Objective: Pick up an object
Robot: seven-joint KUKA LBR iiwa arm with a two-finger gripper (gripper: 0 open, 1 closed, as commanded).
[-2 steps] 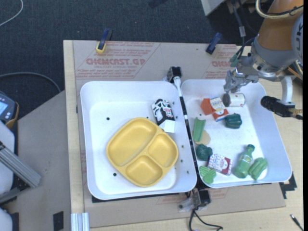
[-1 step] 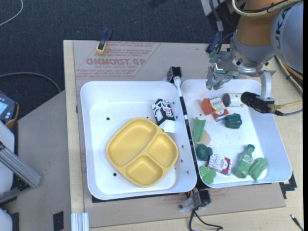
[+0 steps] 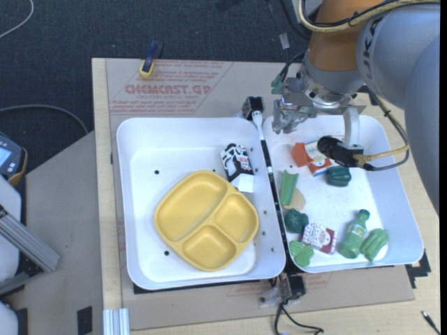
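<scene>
My gripper (image 3: 288,119) hangs over the far left corner of the right bin (image 3: 401,215), below the arm's orange band. Nothing shows beneath it but bare bin floor. Closest to it is an orange-red box (image 3: 309,154), a little to the right and nearer the camera, with a dark green pepper (image 3: 339,176) beside that. Farther forward in the same bin lie a long green piece (image 3: 288,187), a dark green lump (image 3: 295,220), a red-and-white packet (image 3: 320,237), a green bottle (image 3: 355,234) and a light green vegetable (image 3: 376,243).
The left bin (image 3: 133,187) holds a yellow divided plate (image 3: 206,218), a black-and-white toy (image 3: 236,159) and a small white piece (image 3: 244,182) near the divider. A black cable end (image 3: 335,147) hangs off the wrist over the right bin. A blue-and-yellow clip (image 3: 149,60) lies on the cardboard behind.
</scene>
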